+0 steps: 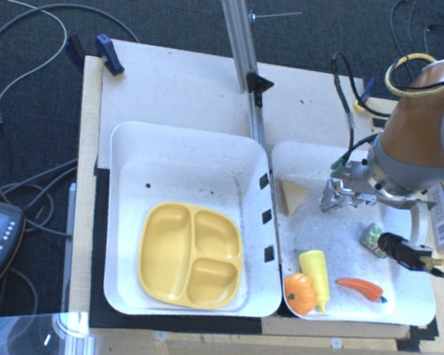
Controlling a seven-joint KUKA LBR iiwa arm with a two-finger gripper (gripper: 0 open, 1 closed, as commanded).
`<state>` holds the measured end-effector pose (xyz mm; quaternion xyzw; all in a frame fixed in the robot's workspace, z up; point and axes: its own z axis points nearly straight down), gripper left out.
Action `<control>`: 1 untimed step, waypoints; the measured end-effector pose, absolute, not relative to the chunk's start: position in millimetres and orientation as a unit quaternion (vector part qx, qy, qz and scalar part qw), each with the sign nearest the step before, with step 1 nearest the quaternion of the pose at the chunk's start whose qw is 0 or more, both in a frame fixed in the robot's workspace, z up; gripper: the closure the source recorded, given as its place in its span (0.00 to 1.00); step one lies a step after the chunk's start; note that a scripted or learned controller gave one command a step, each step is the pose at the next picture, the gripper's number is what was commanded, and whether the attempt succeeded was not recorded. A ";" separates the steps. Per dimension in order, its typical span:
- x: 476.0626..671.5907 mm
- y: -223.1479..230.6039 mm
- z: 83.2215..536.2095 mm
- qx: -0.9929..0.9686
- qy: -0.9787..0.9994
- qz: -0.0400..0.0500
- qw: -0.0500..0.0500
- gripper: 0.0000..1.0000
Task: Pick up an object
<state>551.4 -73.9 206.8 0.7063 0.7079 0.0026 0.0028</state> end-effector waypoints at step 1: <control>552.5 -73.5 224.4 0.707 0.708 0.001 0.001 1.00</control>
